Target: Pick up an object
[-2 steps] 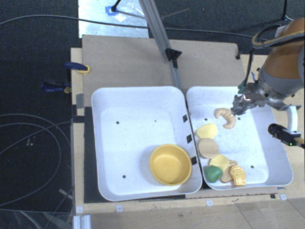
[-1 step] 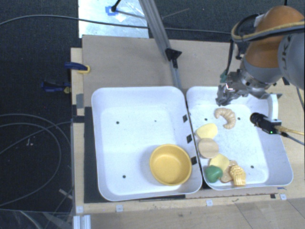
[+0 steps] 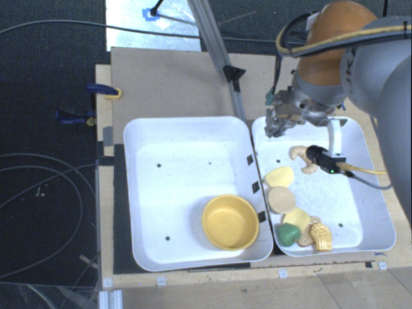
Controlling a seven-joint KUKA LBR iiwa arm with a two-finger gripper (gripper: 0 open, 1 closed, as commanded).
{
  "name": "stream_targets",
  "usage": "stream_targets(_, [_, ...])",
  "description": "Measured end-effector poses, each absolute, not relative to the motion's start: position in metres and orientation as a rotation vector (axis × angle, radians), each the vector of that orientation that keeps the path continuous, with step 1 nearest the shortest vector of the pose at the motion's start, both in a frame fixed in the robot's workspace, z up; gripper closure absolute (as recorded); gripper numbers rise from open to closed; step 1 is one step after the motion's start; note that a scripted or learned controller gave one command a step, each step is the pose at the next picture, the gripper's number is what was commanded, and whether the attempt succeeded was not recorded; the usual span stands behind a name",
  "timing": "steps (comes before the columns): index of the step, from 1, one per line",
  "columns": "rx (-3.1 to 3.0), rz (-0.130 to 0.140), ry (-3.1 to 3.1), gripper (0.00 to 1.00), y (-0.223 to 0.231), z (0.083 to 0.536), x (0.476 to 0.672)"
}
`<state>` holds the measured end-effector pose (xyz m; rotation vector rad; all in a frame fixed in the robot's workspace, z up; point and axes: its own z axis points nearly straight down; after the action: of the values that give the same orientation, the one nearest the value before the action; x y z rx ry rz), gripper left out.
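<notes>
Hovering hand (image 3: 275, 126) over right bin's (image 3: 360, 192) top-left corner

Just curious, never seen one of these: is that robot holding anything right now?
Nothing can be seen in the gripper; it hangs over the right bin, apart from the items there.

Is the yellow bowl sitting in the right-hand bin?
No, the yellow bowl sits in the left bin, near its front right corner.
</notes>
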<state>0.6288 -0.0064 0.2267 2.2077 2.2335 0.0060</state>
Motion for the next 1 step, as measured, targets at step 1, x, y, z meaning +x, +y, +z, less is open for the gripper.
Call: stream_targets(1, [2.208, 0.008, 2.232, 1.0, 0.0408, 0.2383, 0.6497])
